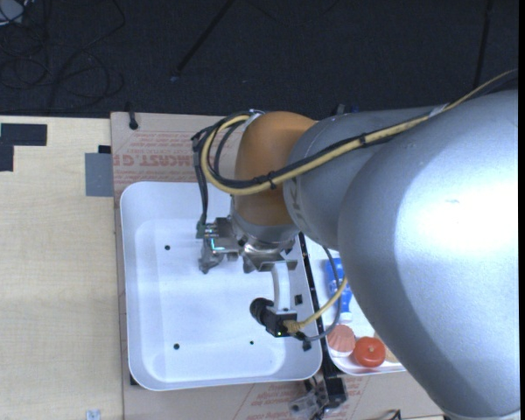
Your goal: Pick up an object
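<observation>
My gripper (213, 254) hangs low over the left white bin (171, 309), near the middle of its far half. The grey arm with its orange band covers the space behind it and most of the right bin. Nothing shows under or beside the gripper on the white floor. In the visible strip of the right bin (360, 370) lie a red-orange round object (368, 351), a pale pink round object (341, 339) touching it, and a blue object (336, 283) partly hidden by the arm.
The bins rest on a cardboard sheet (157, 151) on a light wooden bench (44, 269). A few small dark dots mark the left bin's floor. Dark cables lie on the black area behind the bench.
</observation>
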Robot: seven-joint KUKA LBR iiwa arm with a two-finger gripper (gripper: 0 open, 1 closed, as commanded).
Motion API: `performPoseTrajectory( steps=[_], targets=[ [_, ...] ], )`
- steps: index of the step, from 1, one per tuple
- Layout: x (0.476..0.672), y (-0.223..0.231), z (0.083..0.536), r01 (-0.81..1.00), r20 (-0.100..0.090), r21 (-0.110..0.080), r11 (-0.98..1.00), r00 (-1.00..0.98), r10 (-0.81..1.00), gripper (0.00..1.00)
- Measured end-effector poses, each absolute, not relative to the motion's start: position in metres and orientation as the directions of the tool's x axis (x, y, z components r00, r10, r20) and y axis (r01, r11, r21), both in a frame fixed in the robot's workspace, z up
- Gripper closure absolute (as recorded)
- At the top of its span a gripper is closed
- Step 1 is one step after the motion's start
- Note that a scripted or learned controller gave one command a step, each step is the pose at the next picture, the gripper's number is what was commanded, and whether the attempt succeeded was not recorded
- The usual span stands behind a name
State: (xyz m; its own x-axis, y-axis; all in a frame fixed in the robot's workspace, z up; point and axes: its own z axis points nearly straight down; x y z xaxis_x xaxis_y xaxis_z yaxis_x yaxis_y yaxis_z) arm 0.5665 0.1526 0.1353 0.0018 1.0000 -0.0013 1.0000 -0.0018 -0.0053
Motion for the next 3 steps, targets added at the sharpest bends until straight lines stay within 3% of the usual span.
performPoseTrajectory(
  steps=[1,2,3],
  targets=[
    [0.566,0.152,0.145,1.000,-0.002,-0.009,-0.003,0.003,1.000,1.00],
    [0.567,0.171,0.085,1.000,-0.002,-0.005,0.002,-0.002,1.000,1.00],
    [0.568,0.170,0.088,1.000,-0.001,-0.003,-0.002,0.002,1.000,0.00]
  ],
)
